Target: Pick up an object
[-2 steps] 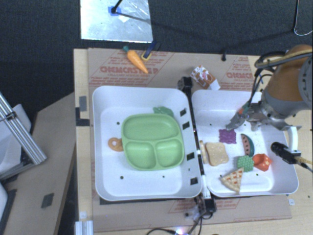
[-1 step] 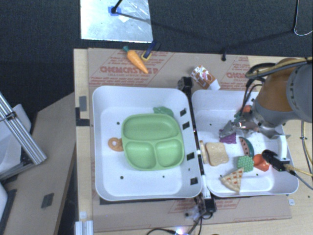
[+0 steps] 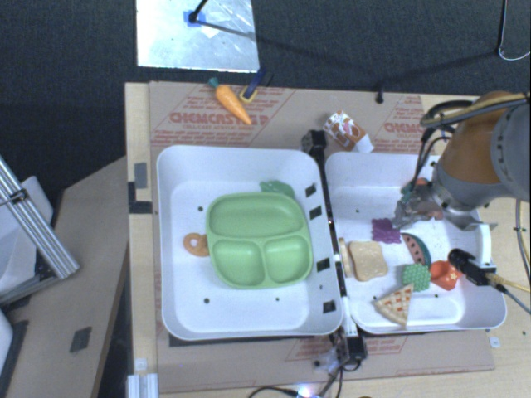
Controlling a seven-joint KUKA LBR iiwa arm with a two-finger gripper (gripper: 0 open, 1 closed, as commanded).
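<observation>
The end effector [image 3: 408,214] hung low in the right bin [image 3: 365,177], just above a purple piece [image 3: 386,230] at its seven o'clock; whether it was open or closed could not be told. Toast [image 3: 367,259], a watermelon slice [image 3: 416,247], a green waffle [image 3: 417,276], a pizza wedge [image 3: 395,303] and a red piece [image 3: 443,275] crowded its six o'clock, while a green plate [image 3: 257,239] filled the left bin [image 3: 178,247] and a carrot [image 3: 231,104] lay on the tabletop [image 3: 166,110] at eleven

A dark blue-grey carpet floor [image 3: 66,73] surrounds the counter [image 3: 141,247], a pale wood-coloured top covered by a brown printed cardboard sheet [image 3: 282,110]. On the floor beyond the counter lies a shiny silver square sheet [image 3: 195,27]. At the left edge stands a slanted metal frame [image 3: 33,230].
</observation>
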